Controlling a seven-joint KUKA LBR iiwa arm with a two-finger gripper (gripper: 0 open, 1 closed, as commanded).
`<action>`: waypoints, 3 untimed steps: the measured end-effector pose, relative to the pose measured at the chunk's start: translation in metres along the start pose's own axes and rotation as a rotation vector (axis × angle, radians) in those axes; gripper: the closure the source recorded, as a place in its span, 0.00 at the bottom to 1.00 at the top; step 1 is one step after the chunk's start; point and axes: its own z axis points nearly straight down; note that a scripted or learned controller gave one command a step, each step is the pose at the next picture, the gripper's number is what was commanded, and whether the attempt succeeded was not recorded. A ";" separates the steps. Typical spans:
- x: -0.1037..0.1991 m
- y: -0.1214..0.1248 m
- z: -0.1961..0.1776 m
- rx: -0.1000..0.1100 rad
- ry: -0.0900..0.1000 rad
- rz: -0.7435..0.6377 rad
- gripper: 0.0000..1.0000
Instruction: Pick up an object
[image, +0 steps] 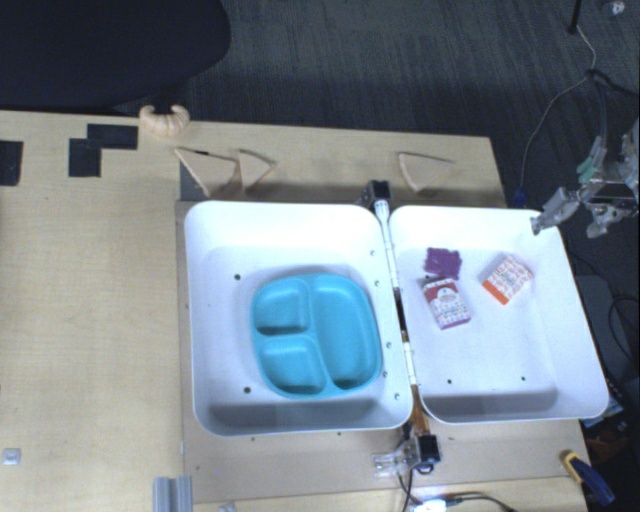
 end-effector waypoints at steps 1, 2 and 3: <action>0.001 -0.006 0.180 0.004 0.003 0.001 0.00; 0.001 -0.003 0.167 -0.003 0.001 -0.001 1.00; 0.001 -0.003 0.167 -0.003 0.001 -0.001 0.00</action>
